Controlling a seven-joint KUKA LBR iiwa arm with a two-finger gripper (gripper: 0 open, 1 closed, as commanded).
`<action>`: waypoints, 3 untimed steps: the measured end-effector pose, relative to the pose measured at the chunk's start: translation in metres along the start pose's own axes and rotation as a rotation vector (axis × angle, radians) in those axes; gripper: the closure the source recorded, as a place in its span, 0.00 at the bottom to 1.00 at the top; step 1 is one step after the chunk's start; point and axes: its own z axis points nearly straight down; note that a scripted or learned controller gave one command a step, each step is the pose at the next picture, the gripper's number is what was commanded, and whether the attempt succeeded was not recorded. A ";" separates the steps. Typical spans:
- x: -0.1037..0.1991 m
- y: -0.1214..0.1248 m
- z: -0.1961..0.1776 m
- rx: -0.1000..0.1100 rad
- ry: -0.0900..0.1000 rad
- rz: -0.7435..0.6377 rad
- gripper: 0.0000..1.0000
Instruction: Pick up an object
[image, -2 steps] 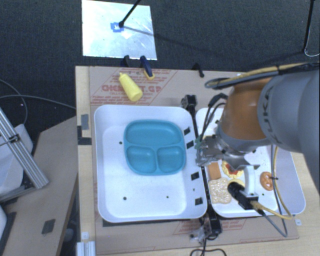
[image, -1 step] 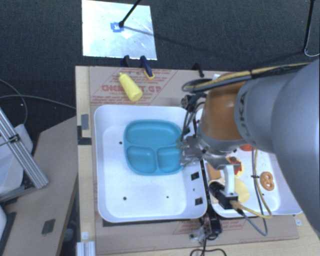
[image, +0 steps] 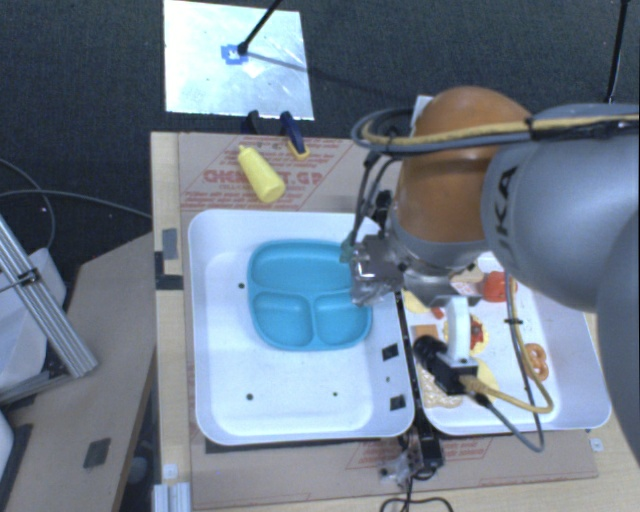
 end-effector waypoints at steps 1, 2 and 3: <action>-0.077 0.021 -0.062 -0.002 -0.005 0.015 1.00; -0.031 0.035 -0.036 0.008 -0.002 0.002 1.00; -0.033 0.035 -0.037 0.007 -0.004 0.005 0.00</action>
